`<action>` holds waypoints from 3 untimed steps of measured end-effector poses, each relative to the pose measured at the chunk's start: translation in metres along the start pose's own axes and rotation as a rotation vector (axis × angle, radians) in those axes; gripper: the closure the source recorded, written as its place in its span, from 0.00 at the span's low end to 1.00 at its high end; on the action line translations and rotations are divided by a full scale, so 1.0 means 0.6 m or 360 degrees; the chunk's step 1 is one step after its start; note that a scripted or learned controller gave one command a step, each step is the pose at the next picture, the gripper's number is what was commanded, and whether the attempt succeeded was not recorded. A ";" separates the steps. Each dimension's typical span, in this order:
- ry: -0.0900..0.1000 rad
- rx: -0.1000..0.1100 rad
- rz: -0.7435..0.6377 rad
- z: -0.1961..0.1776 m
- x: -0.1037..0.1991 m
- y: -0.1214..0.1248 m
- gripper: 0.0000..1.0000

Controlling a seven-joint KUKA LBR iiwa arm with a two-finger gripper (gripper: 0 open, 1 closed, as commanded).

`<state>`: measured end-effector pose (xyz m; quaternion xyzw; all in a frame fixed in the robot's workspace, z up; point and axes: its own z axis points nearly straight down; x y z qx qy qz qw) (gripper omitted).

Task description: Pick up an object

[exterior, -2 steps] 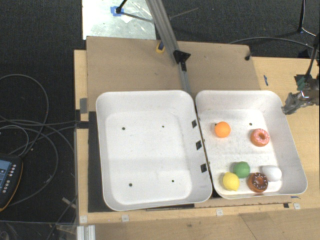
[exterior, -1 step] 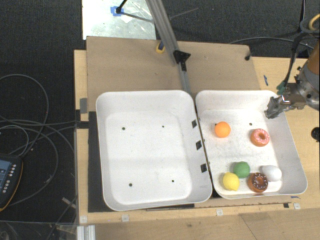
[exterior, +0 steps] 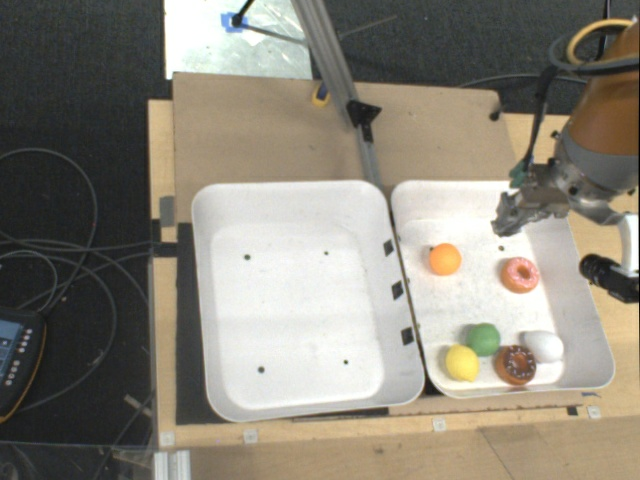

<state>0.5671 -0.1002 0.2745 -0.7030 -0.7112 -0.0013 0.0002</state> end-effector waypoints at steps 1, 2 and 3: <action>0.0001 0.0002 0.0001 0.029 0.091 -0.011 1.00; 0.0000 0.0001 0.0003 0.046 0.169 -0.011 1.00; 0.0001 0.0003 0.0001 0.070 0.259 -0.019 1.00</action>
